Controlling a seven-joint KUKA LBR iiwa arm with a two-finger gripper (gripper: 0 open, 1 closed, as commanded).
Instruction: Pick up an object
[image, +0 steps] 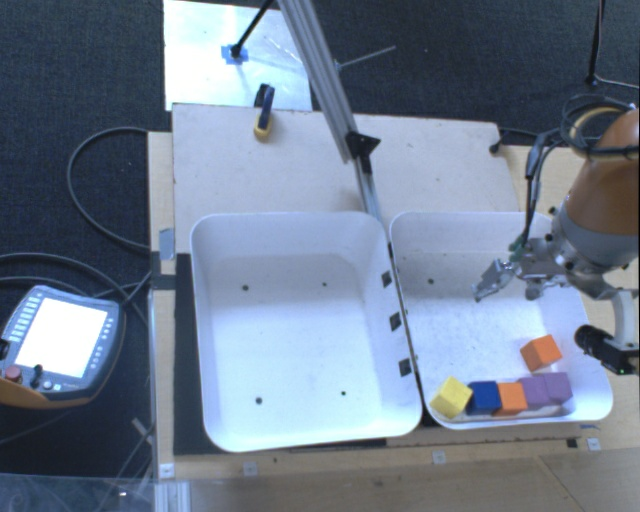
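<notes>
Down along the near wall of the right bin (600, 405), five blocks sit in a row: a yellow block (451, 397) at the left end, tilted on its corner, then a blue block (485, 397), a small orange block (512, 397), and two purple blocks (548, 389) touching side by side at the right. Up at about one o'clock from that purple pair, a second orange block (541, 352) lies on its own, apart from the row. Over the upper middle of the same bin hovers the gripper (492, 284), pointing toward nine o'clock, and nothing sits between its fingers; whether they are spread or pressed together, I cannot tell from this angle. It hangs well apart from every block, at roughly eleven o'clock from the lone orange one. Behind it the arm (600, 200) comes in from three o'clock, orange band bright above the grey wrist. Across the divide, the left bin (205, 320) shows its white floor with a few dark dots. Out at nine o'clock, off the bench, a handheld controller (58, 342) rests on the dark floor, screen glowing white. A blue and yellow clamp (264, 110) sits on the board at twelve o'clock.
</notes>
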